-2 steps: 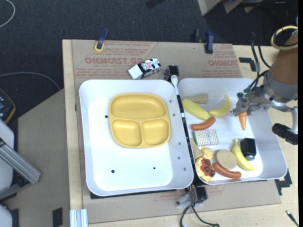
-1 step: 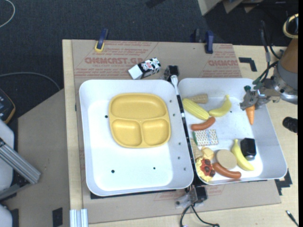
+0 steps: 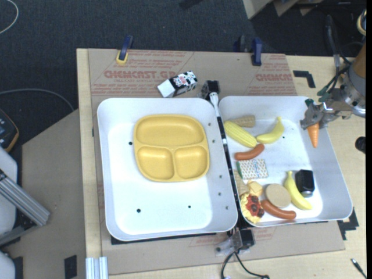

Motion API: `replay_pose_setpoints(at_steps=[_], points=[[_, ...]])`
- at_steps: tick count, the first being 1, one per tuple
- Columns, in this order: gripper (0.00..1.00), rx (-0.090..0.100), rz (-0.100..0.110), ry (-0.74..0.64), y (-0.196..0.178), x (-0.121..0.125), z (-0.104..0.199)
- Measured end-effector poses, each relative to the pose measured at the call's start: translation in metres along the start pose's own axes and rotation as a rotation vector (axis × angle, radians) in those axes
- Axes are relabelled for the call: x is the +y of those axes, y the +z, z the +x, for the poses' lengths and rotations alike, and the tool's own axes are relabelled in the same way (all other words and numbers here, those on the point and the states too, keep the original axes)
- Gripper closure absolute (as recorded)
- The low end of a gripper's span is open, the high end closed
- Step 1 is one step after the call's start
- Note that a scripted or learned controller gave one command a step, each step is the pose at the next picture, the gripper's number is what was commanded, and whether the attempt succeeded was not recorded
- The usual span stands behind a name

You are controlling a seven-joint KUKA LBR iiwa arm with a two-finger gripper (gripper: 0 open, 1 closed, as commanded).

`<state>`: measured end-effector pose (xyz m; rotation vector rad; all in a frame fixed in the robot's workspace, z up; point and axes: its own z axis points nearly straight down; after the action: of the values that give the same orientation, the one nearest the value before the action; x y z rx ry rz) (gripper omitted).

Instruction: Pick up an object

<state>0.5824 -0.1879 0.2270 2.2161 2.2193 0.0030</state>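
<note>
Two white bins lie side by side on the bench. The left bin (image 3: 116,173) holds a yellow divided tray (image 3: 171,146), which sits in its upper half. The right bin (image 3: 337,179) is in the right part of the frame and holds play food. Near its top left there is an ear of corn (image 3: 240,134), with a small banana (image 3: 272,132) just beside it to the right. A sausage (image 3: 249,151) lies below the corn. Lower down there is a checked packet (image 3: 253,168), then a round tan piece (image 3: 278,195) and a second sausage (image 3: 278,210) near the bottom rim. A bigger banana (image 3: 297,192) lies at the lower right, with a black object (image 3: 304,181) touching it.

At the upper right edge of the right bin, the gripper (image 3: 314,120) is closed on an orange carrot (image 3: 314,135). The carrot hangs with its point down, over the right side of the bin, apart from the other food. The arm (image 3: 356,95) comes in from the right edge of the frame.

Above the bins, on the brown board, a small black and white toy (image 3: 178,83) lies on its side.
</note>
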Motion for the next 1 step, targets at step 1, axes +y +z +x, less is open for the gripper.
replay_pose_setpoints(at_steps=[1], points=[[1.00, 0.004, 0.006, -0.003, 0.0064, 0.0100, 0.0441]])
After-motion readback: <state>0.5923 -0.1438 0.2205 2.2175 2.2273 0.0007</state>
